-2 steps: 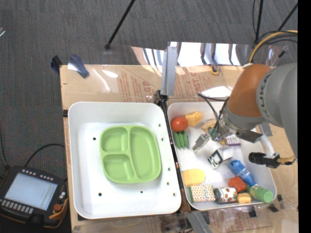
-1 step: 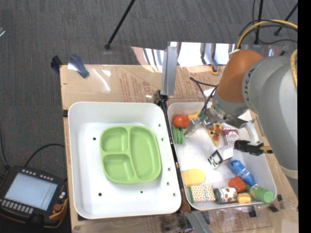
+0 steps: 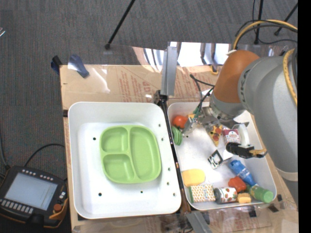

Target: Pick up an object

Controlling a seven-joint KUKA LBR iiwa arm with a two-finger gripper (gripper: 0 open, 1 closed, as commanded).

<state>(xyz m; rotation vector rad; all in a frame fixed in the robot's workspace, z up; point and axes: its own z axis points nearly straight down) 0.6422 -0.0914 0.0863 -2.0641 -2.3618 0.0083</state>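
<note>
A robotics lab: teach pendant (image 3: pixel 30 194), tripod legs (image 3: pixel 122 17), carpeted floor (image 3: pixel 58 23).

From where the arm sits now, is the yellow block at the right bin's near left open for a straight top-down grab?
Probably yes. The yellow block lies uncovered near the right bin's left wall, nothing stacked on it. A patterned box touches its near side, so fingers may crowd there.

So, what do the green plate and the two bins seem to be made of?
The green plate looks like moulded plastic with a matte finish: even colour, rounded dividers, soft sheen. The left bin and the right bin look like smooth white plastic, slightly glossy, with rounded rims; coated metal is possible.
</note>
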